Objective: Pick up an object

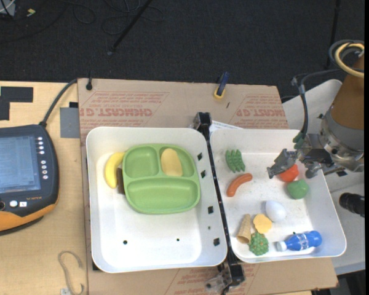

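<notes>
The arm (347, 103) comes in over the right bin's (338, 238) right rim, and its upper part is cut off by the frame edge. The gripper (290, 165) hangs low over the right side of that bin, directly above a red-orange object (289, 174), which it partly covers; whether the dark fingers are touching the object or merely above it cannot be told, and how far apart they stand is not clear either. The object's shape is hard to make out beneath the gripper.

Just beside it, toward the right rim, lies a green round piece (297, 189). Near the bin's far left sits a green ridged toy (235, 160), and below that a red sausage (238, 184). Toward the near edge lie a white egg (275, 211), a yellow piece (262, 224) touching a tan cone (244, 227), a green bumpy toy (258, 244) and a blue and white bottle (301, 241) on its side in the near right corner.

The left bin (147, 251) carries a green divided plate (161, 180) with a pale yellow item (171, 162) in its far right compartment. A banana (114, 168) lies along the plate's left side, partly tucked under its rim
</notes>
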